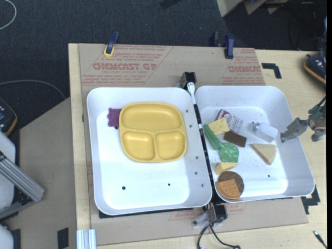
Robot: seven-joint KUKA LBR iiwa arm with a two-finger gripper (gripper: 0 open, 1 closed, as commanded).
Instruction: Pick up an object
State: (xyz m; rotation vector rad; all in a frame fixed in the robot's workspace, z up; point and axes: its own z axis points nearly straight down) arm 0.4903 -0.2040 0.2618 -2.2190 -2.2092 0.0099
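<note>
The right bin (290, 100) holds several small items. Among them are a green spatula-shaped piece (222, 146), a yellow block (219, 126), a brown bar (235, 138), a red-and-white packet (231, 120), a pale clear piece (263, 131), a tan wedge (264, 152), a round brown cookie (230, 184) and a small yellow chunk (225, 166). My gripper (303, 130) sits over the right rim of this bin, just right of the pale clear piece and above the wedge. I see nothing held in it.
The left bin (104, 154) carries a yellow divided tray (153, 130) with a purple object (113, 117) tucked at its left side. Both bins rest on a cardboard sheet (129, 64) clamped at the back. A dark floor surrounds the bench.
</note>
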